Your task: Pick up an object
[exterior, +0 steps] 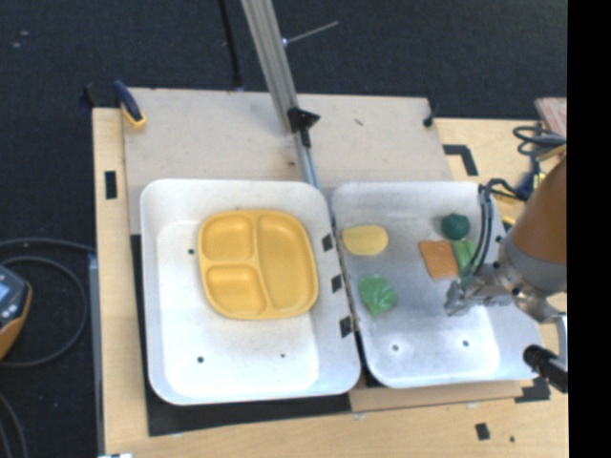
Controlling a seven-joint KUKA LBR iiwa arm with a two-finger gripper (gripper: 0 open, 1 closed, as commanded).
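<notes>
The right bin (430, 361) holds a pale yellow oval piece (365, 239), a light green crumpled object (378, 295), an orange flat block (439, 259), a dark green round object (455, 225) and a bright green strip (465, 254). My gripper (462, 299) hangs low over the right side of this bin, just below the orange block and the green strip. Nothing shows between its fingers.
The left bin (181, 351) carries a yellow divided tray (258, 263). A slanted metal post (272, 55) rises from the back of the bench between the bins. Cables lie at the far right (535, 141) beside the arm (544, 232).
</notes>
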